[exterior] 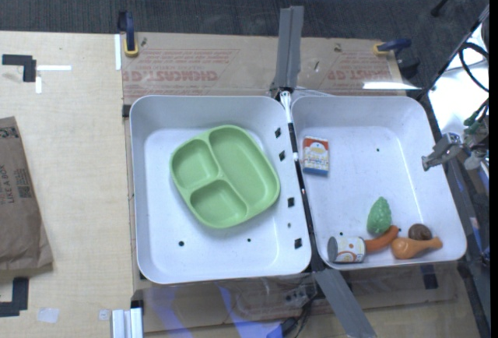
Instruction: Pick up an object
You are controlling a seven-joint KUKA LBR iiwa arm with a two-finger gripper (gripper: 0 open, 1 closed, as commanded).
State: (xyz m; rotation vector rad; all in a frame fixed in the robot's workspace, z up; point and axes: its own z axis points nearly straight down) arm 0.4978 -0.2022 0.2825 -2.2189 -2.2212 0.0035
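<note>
A green divided plate [226, 176] lies tilted in the left bin [148, 251], while the right bin [405, 114] holds the loose objects — a small white and blue box [315, 156] near its upper left, and a cluster along its lower edge. There a small can [346, 249] lies on its side, touching a toy carrot [380, 222] with green leaves; just right of it sit a brown round piece [420, 232] and an orange gourd-shaped toy [414, 247]. At the frame's right edge a grey part of the gripper [442, 151] pokes over the right bin's rim, well apart from every object — whether its fingers are spread or closed cannot be told.
</note>
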